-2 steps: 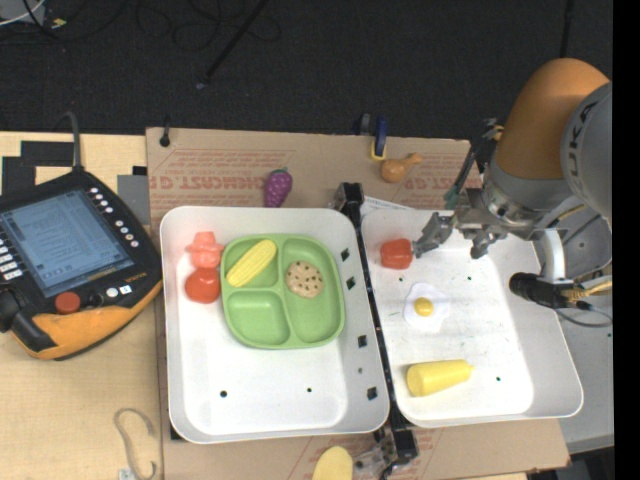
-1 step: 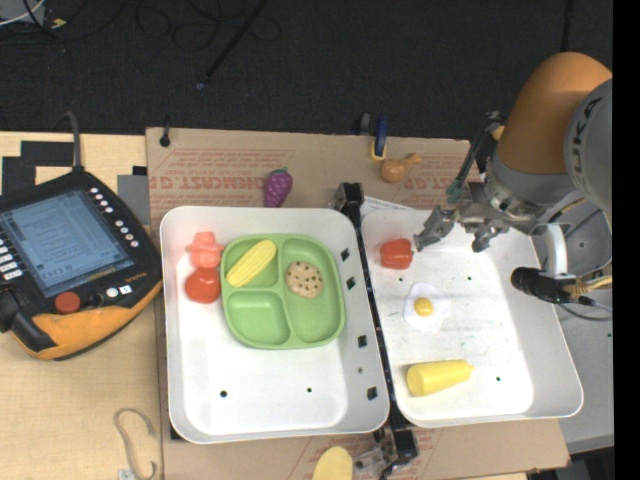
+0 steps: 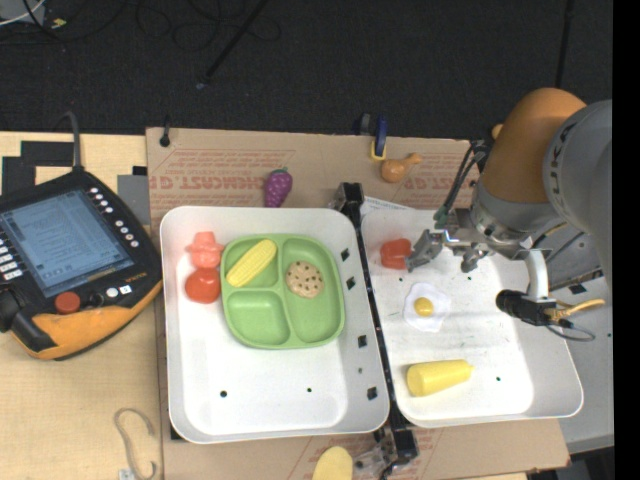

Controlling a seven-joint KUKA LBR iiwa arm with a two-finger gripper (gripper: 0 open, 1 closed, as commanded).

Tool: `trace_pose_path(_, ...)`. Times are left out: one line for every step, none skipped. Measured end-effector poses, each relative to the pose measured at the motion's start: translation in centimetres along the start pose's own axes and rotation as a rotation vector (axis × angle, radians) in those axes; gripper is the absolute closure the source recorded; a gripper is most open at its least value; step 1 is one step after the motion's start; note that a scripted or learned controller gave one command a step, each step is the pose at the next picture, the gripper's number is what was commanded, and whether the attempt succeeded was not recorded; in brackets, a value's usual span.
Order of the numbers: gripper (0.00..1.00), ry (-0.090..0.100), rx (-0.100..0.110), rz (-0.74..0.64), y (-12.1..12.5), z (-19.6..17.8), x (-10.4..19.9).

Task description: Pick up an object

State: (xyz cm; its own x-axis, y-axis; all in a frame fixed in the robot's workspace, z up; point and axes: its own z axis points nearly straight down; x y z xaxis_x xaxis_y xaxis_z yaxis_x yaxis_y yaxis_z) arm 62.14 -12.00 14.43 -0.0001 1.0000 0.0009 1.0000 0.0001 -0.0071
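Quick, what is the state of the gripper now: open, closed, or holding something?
Gripper: open, holding nothing, over the right bin, close to the red toy.

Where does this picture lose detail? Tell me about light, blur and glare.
Camera view: even overhead light, soft shadows only; the backdrop behind the bench is nearly black; the gripper and wrist look slightly soft, so finger state is unclear; both white bins are bright but not blown out; the green tray shows mild sheen.
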Motion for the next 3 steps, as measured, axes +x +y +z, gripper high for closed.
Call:
trace_pose_path(0.0, 0.001, 0.0, -0.001, -0.1, 5.4, 0.3)
trace_pose_path(1.0, 0.0, -0.004, 0.002, 0.0, 4.0, 0.1)
trace_pose_path(1.0, -0.002, -0.011, 0.006, 0.7, -1.8, -0.8)
